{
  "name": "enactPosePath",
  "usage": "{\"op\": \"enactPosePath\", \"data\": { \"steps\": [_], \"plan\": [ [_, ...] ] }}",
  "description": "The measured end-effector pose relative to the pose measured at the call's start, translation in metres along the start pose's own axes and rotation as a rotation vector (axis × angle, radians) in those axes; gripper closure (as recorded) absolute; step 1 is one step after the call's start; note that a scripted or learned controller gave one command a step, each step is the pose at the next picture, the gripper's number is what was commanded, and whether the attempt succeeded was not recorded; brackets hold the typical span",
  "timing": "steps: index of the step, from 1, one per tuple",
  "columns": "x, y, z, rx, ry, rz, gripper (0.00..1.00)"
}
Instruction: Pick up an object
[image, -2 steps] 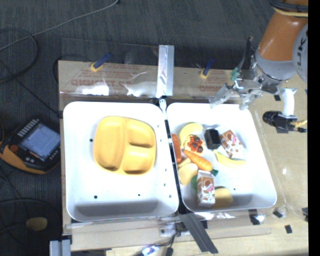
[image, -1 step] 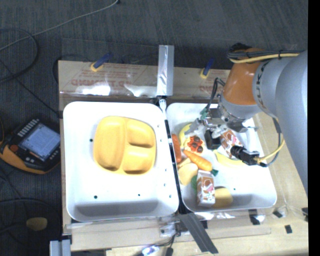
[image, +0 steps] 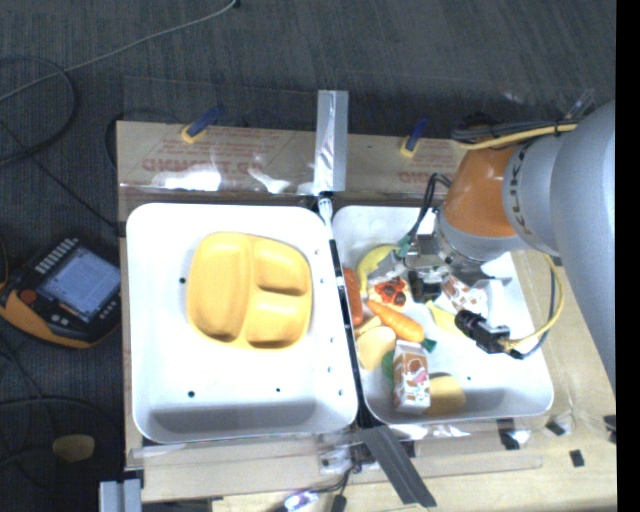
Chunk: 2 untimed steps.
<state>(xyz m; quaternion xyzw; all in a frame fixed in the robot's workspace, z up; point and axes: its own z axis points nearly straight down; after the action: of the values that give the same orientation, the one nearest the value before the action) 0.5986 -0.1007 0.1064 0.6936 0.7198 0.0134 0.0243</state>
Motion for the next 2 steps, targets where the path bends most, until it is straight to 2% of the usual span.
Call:
{"op": "enactPosePath", "data": {
  "steps": [1,2],
  "plan": [
    [-0.0033,0.0015,-0.0110,-0.004,-0.003,0.003,1.00],
    [-0.0034,0.0010,-0.0104,-0.002,-0.003,0.004,0.00]
  ]
}}
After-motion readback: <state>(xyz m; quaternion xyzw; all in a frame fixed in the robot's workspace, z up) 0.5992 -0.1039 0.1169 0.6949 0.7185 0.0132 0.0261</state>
